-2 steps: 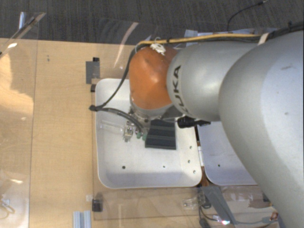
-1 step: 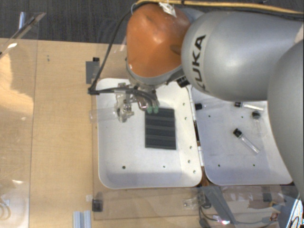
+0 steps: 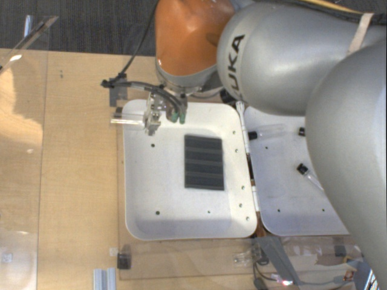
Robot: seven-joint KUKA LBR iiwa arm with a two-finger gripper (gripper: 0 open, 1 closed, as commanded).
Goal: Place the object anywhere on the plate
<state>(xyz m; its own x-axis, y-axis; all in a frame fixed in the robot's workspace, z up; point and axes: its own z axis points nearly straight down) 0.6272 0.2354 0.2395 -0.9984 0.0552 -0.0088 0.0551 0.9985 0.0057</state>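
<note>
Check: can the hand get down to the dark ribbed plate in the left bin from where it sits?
Probably yes. The hand hangs over the left bin's far-left corner, and the dark ribbed plate lies flat mid-bin with bare white floor all round. Nothing stands between them.

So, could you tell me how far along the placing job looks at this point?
Nothing looks placed yet: the dark ribbed rectangular plate lies in the left bin with nothing on it. In hand: the claw hovers over the bin's upper-left corner, apart from the plate, with something small and green at its tip; a grasp cannot be confirmed. Left: carrying an object over and setting it on the plate.
</note>
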